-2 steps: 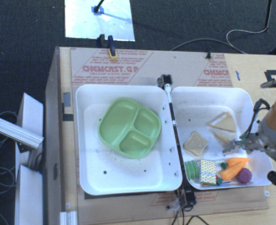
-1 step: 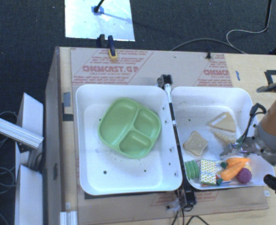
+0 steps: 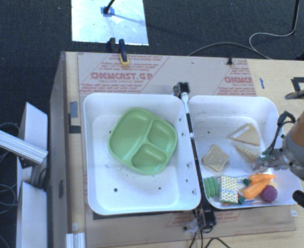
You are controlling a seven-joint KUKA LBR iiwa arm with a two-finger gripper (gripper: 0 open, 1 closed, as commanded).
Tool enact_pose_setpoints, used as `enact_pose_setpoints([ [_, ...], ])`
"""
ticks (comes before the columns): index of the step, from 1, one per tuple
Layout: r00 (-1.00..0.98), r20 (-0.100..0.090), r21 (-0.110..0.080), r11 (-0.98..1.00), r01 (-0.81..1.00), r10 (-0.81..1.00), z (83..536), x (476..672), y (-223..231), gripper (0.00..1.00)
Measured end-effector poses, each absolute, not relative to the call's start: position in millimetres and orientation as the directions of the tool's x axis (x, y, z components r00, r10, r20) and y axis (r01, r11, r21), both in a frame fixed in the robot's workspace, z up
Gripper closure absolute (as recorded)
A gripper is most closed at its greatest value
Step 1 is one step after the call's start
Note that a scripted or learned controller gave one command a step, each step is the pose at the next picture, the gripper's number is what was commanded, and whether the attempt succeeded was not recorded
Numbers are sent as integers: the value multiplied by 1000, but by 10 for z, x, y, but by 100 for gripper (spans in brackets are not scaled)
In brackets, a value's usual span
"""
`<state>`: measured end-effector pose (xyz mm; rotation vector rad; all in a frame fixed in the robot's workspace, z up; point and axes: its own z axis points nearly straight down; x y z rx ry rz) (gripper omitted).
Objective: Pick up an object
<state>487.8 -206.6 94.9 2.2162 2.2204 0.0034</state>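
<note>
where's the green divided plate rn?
The green divided plastic plate lies in the left white bin in the camera view, slightly tilted, just left of the divider between the two bins.

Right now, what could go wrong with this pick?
1. The gripper sits over a tight cluster: carrots, purple ball and cheese wedge lie close together, so it may nudge or grab two.
2. That cluster hugs the right bin's near-right corner, so the wall could block a finger.

Two bins sit side by side on the surface (image 3: 141, 71). The left bin (image 3: 97, 190) holds a divided plate (image 3: 143, 140). The right bin (image 3: 268, 106) holds toy foods (mostly near side), including a bread slice (image 3: 215, 158) and carrot (image 3: 255, 187).
</note>
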Motion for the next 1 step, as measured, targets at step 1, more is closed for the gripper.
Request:
enact_pose_setpoints([
  [1, -1, -1, 4, 1, 1000, 1000, 949, 4878, -2066, 0],
])
